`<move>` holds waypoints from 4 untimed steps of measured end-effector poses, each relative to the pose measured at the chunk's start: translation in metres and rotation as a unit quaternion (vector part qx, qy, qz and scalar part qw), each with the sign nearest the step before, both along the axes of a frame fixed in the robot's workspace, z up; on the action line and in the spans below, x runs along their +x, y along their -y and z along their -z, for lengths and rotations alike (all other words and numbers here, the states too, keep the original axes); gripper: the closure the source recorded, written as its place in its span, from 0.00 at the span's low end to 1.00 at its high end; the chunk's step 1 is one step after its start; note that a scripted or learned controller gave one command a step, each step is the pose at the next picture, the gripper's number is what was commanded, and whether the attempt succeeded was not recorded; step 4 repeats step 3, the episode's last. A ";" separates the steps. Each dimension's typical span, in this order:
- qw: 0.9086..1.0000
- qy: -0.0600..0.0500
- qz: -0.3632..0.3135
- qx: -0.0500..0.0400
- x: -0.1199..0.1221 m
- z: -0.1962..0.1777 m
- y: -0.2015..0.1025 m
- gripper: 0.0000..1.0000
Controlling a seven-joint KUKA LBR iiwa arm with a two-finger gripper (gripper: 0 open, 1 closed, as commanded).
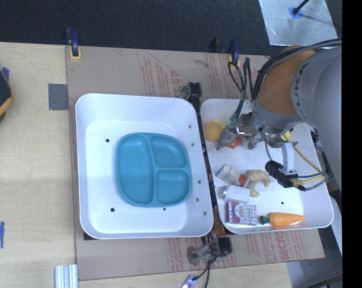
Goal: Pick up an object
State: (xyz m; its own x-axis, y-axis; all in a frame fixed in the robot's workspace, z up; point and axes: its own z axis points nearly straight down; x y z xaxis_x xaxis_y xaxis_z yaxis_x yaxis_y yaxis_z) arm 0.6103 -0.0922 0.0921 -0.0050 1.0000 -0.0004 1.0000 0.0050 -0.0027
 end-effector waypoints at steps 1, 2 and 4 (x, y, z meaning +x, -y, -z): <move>1.000 -0.020 -0.001 0.001 0.038 -0.007 0.011 0.00; 1.000 -0.012 -0.002 0.000 0.040 -0.018 0.011 1.00; 1.000 0.000 0.000 0.001 0.006 -0.101 -0.054 1.00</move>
